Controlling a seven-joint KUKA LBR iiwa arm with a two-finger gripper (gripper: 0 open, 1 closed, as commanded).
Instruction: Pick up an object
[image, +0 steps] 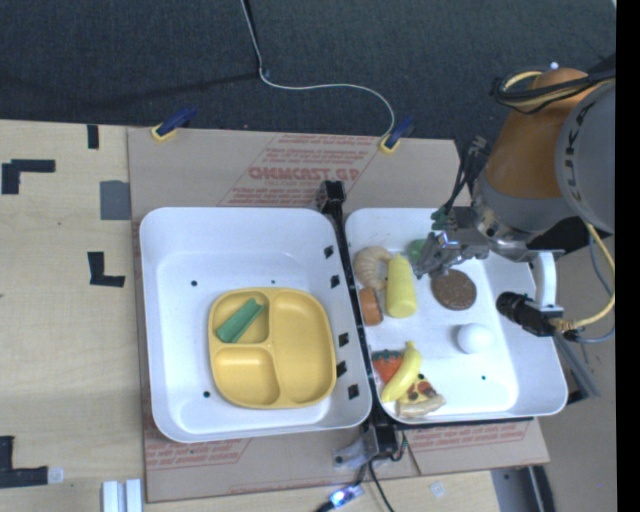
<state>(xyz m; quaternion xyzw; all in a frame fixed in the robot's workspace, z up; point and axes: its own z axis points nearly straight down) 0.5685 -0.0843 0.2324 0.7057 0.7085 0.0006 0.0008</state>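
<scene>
My gripper (432, 254) hangs over the back part of the right bin (520, 395). It sits between a pale yellow cylinder (400, 288) on its left and a brown round disc (454, 291) just below and to its right. A beige curled piece (371, 262) and an orange piece (371, 305) lie by the bin's left wall. A white ball (473, 338) rests further toward the front. A banana (403, 373), a red piece (385, 366) and a pizza slice (421, 400) lie at the front left. I see nothing held in the gripper.
The left bin (180, 250) holds a yellow divided plate (290, 350) with a green piece (239, 321) in its back left compartment. A black divider (345, 290) runs between the bins. A black fitting with cables (525, 310) hangs off the arm over the right bin's right side.
</scene>
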